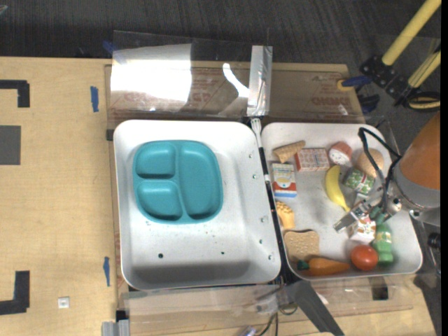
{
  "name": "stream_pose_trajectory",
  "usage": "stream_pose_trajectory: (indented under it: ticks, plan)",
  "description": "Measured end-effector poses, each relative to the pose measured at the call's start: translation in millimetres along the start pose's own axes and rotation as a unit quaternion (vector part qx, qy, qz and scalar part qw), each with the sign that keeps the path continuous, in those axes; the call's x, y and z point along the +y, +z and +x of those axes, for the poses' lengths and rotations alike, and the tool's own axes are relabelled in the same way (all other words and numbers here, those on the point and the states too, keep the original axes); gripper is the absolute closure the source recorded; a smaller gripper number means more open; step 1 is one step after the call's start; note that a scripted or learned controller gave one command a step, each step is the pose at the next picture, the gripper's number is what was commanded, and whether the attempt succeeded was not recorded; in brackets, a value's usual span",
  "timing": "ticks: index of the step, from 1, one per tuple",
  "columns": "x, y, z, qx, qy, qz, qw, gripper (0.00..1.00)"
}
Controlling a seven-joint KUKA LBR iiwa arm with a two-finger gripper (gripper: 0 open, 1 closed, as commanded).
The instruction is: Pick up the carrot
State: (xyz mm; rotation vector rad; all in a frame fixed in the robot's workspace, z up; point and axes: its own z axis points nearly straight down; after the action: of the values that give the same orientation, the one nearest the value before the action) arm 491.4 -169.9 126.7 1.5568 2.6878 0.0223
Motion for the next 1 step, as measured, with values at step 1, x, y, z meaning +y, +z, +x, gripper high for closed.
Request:
stream_pose_trajectory:
  ticks: [1]
  plan:
    - [40.3, -58.8, 86.8, 0.009, 0.147, 0.015, 0.989, 0.0]
